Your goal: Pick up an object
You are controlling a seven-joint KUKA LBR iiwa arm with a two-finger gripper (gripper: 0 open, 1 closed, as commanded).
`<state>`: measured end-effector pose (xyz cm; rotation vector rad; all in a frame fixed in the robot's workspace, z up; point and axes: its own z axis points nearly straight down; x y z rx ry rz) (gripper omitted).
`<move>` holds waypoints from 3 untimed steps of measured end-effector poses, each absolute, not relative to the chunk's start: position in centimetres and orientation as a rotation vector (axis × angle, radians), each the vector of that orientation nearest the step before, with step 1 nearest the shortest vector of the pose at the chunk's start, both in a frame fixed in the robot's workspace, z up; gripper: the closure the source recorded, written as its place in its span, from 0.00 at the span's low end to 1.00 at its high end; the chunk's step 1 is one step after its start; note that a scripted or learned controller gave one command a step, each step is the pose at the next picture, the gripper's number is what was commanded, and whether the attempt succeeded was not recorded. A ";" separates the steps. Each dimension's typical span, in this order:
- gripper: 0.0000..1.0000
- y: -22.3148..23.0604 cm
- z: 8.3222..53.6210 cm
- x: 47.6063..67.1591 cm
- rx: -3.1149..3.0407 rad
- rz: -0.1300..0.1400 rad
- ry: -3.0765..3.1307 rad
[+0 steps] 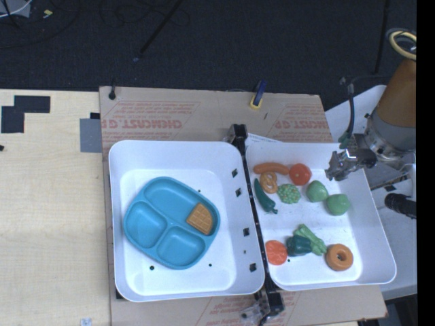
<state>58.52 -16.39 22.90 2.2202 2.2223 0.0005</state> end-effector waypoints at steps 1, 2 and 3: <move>1.00 -12.1 23.7 55.7 2.222 -0.003 2.227; 1.00 -7.2 24.1 52.8 2.222 -0.003 2.229; 1.00 -3.4 22.6 50.2 2.224 -0.006 2.226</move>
